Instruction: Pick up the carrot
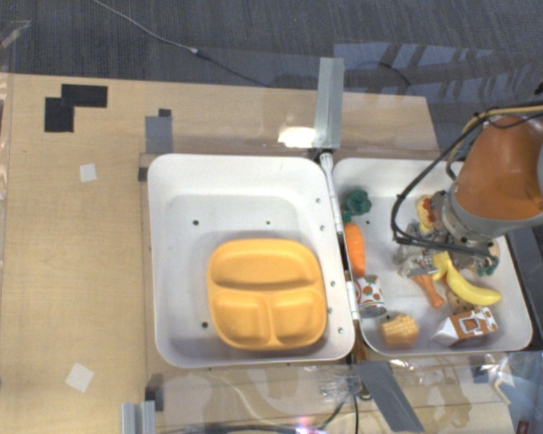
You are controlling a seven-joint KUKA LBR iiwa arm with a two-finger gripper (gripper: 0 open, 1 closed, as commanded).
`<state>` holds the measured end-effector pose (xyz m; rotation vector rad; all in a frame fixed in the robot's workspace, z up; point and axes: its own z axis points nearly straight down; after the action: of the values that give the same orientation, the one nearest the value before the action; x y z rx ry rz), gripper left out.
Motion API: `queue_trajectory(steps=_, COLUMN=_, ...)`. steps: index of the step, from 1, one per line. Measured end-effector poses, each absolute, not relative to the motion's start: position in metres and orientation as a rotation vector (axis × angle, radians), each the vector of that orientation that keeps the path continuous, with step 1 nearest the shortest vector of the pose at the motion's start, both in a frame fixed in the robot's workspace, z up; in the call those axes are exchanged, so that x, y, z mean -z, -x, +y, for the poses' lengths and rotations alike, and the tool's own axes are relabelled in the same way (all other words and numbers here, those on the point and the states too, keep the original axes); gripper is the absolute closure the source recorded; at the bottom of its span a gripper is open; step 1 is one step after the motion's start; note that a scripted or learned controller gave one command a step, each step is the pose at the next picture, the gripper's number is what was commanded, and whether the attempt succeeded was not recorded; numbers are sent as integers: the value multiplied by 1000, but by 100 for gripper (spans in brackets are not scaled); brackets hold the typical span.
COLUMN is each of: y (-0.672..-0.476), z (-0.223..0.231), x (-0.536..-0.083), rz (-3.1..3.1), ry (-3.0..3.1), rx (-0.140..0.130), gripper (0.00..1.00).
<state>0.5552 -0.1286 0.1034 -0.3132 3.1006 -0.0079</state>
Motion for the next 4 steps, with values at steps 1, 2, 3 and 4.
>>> queue_trajectory(steps=1, y=-634, z=-140, x=-159, rz=3116, ry=242, rx=4, gripper=100)
queue_trajectory(steps=2, y=-671, z=-71, x=-189, rz=3077, ry=558, rx=0, gripper=100)
queue_trajectory(steps=3, y=-567, z=-66, x=-187, rz=2992, ry=928, rx=3, gripper=100)
queue_trajectory(steps=4, y=-625, z=-23, x=-227, rz=2720, ry=1546, rx=6, gripper=100)
